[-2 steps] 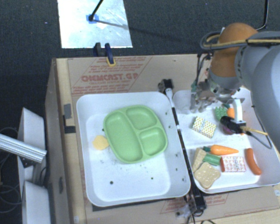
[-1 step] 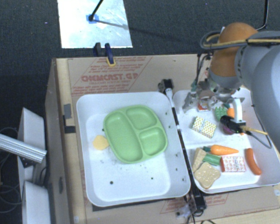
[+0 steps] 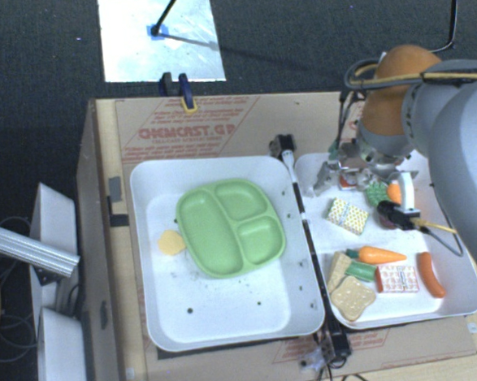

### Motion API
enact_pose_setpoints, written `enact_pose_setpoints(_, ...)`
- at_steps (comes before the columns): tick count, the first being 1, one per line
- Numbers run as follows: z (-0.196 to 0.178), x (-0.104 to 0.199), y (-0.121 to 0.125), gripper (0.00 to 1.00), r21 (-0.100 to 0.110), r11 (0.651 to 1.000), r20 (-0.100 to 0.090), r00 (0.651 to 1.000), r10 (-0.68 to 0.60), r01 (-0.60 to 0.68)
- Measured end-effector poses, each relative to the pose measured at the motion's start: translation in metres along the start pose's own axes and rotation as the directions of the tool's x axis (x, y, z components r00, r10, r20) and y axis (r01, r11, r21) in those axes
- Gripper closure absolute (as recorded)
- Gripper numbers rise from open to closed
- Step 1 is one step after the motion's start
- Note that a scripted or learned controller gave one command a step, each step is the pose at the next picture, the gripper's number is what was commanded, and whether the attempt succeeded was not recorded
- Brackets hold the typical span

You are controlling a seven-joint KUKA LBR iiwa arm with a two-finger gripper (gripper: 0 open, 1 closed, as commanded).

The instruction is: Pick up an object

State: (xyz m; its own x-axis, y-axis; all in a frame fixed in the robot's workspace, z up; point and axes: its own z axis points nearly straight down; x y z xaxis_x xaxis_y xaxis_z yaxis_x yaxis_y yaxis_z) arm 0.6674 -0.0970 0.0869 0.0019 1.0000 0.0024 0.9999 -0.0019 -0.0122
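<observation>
Plastic toy food crowds the right bin (image 3: 465, 292): a smooth orange carrot (image 3: 380, 255) with green top, a glossy sausage (image 3: 431, 274), flat bread slices (image 3: 350, 296), a patterned cracker block (image 3: 348, 215). The pincer (image 3: 335, 173) hangs over that bin's far left corner; its state cannot be told. The left bin (image 3: 161, 313) holds a green divided plate (image 3: 229, 227) and a yellow disc (image 3: 172, 242).

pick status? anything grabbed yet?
Done: arm has reached into the right bin, pincer low at its far end. In hand: nothing visibly gripped. Left: the whole grasp; the toy carrot, crackers and patterned block lie loose in that bin.
</observation>
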Motion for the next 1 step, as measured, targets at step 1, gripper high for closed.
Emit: enact_pose_setpoints(1, -0.0105, -0.0030, -0.0004, 1.00, 0.001, 1.000, 0.007, 1.000, -0.001, 0.001)
